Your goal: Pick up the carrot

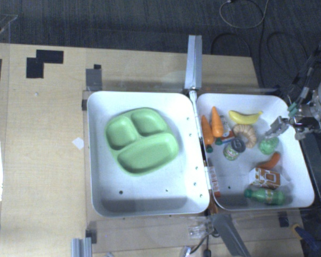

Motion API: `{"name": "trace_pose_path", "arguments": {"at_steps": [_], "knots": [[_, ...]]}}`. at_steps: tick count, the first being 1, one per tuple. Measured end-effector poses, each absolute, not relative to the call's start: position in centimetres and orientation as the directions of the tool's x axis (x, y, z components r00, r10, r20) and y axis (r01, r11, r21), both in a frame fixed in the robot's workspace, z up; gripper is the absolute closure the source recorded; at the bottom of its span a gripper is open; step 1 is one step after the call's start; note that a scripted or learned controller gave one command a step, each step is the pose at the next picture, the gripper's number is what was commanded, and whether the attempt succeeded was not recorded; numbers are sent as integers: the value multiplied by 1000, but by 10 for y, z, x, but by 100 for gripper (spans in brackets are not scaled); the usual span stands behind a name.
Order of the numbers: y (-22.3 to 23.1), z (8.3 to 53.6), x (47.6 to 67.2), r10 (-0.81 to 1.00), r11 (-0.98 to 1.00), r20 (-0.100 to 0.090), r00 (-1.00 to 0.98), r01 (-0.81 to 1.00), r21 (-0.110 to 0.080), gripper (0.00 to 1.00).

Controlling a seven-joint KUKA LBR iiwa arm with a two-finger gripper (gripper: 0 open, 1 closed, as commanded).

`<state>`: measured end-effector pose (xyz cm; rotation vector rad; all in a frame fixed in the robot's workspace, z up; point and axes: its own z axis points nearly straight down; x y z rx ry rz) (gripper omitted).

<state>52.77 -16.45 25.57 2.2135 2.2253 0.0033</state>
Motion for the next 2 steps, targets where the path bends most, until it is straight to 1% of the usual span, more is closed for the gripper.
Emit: {"name": "trace_pose_path", "arguments": {"at_steps": [1,2], "knots": [[-110,272,596,997,74,-1,-74,997,6,0],[-95,142,665,1000,22,0,-22,1000,4,0]]}}
